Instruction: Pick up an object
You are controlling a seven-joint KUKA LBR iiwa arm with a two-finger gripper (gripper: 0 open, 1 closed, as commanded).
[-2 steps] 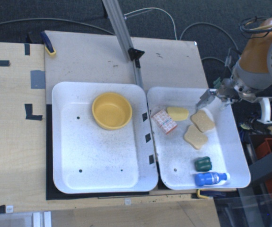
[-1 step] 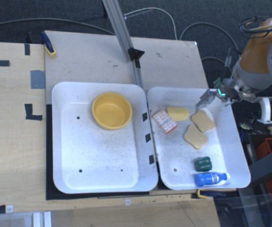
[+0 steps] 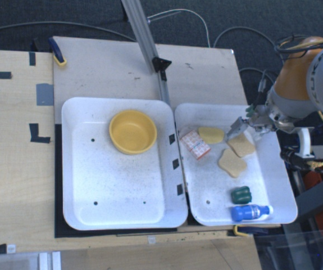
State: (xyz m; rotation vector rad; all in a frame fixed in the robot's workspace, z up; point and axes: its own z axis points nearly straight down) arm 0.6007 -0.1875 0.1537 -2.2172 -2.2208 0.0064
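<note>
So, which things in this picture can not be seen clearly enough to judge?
- Gripper: its fingers are small and blurred in the camera view, so open or shut is unclear, and whether it touches the tan piece below it.
- Patterned box: print too small to read.
- Blue bottle: label too blurred to read.
- Green object: too small to identify.
- Arm: cut off by the right edge.
</note>
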